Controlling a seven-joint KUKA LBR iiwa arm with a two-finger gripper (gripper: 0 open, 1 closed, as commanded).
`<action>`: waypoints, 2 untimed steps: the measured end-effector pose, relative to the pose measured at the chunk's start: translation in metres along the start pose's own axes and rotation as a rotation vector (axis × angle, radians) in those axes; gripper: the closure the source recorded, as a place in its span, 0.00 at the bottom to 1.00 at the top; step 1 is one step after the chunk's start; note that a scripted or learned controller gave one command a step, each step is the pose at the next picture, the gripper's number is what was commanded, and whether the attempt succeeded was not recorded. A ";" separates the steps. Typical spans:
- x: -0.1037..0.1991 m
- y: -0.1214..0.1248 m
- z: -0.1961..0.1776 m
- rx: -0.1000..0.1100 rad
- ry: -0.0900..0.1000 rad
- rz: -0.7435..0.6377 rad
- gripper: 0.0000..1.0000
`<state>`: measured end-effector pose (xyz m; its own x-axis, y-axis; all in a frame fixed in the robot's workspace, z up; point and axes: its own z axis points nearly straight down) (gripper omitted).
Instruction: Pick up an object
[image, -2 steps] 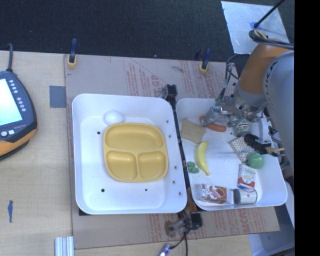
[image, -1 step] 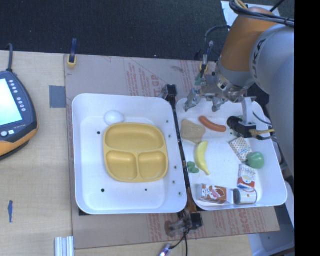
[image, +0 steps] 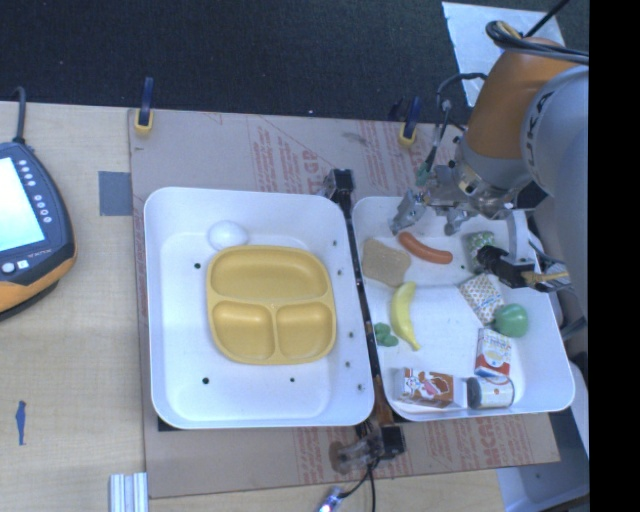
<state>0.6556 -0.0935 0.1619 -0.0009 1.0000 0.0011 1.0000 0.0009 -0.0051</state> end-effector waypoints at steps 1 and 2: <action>0.022 -0.095 -0.030 0.000 -0.002 -0.004 0.00; 0.002 -0.094 0.072 0.002 -0.002 -0.005 0.00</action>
<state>0.5610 -0.0919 0.0906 -0.0056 1.0000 -0.0009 1.0000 0.0056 -0.0069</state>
